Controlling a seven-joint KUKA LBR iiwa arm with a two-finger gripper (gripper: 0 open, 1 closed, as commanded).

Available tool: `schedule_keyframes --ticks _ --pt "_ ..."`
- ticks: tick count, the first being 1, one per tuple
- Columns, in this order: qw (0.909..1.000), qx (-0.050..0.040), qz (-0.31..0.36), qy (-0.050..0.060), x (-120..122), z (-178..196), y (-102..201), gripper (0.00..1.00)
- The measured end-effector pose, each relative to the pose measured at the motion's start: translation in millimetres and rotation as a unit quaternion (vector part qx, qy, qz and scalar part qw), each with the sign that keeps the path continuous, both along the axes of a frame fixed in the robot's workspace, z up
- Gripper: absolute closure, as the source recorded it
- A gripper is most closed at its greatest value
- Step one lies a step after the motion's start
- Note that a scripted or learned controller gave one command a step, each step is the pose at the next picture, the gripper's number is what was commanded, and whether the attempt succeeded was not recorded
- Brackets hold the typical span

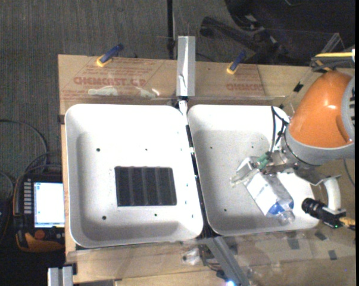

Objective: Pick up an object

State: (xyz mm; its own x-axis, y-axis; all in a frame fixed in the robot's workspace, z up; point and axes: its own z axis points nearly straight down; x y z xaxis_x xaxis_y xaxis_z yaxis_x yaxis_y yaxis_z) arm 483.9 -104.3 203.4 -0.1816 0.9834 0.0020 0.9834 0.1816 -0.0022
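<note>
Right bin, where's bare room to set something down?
In the right bin, the floor is bare along the divider and the far wall. It is crowded near the right corner, where the gripper hangs beside the plastic bottle.

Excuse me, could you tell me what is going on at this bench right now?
A KUKA arm reaches in from the right over the right bin, its gripper low beside a clear plastic bottle lying there. The left bin holds a dark ribbed block. Nothing looks lifted yet.
</note>
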Motion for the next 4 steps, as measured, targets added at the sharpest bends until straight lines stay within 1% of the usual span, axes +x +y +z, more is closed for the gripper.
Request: schedule_keyframes --ticks 1,2,3,4 --pt "0.9984 -0.0012 -0.057 0.000 33.7 -12.6 -55.2 0.00" --pt "0.9975 -0.0013 -0.070 0.000 65.9 -37.4 -109.7 0.00" --pt "0.9987 -0.0024 0.052 -0.002 56.9 -17.9 -119.7 0.00" --pt "0.9846 0.0006 0.175 -0.001 0.2 -24.6 -43.0 0.00"
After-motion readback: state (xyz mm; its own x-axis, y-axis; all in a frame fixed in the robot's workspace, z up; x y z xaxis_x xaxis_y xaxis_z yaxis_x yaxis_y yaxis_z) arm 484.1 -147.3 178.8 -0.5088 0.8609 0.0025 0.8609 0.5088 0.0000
